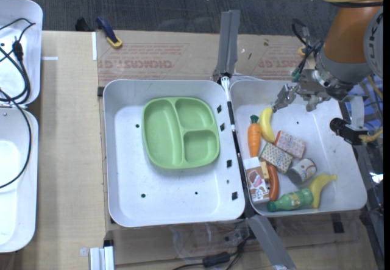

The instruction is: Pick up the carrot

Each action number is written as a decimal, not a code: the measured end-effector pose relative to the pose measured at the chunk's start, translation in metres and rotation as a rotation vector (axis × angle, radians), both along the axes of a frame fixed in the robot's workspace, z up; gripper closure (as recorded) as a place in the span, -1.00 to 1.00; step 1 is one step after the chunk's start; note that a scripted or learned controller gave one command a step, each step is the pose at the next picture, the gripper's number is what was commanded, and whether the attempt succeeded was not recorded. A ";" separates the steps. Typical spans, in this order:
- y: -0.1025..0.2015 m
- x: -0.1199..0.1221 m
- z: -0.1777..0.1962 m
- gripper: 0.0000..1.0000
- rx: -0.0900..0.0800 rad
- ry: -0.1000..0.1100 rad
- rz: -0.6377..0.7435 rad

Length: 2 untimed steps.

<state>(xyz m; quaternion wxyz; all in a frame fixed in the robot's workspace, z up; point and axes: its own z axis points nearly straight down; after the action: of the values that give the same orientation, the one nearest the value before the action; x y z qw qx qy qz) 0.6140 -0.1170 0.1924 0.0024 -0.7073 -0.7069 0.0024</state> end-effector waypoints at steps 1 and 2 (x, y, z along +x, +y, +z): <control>0.022 -0.045 -0.097 -1.00 -0.002 -0.014 -0.051; 0.017 -0.012 -0.097 -1.00 -0.001 -0.013 -0.313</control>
<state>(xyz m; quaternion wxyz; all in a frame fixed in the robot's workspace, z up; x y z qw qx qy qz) 0.6021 -0.1004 0.0951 -0.0021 -0.8088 -0.5881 -0.0020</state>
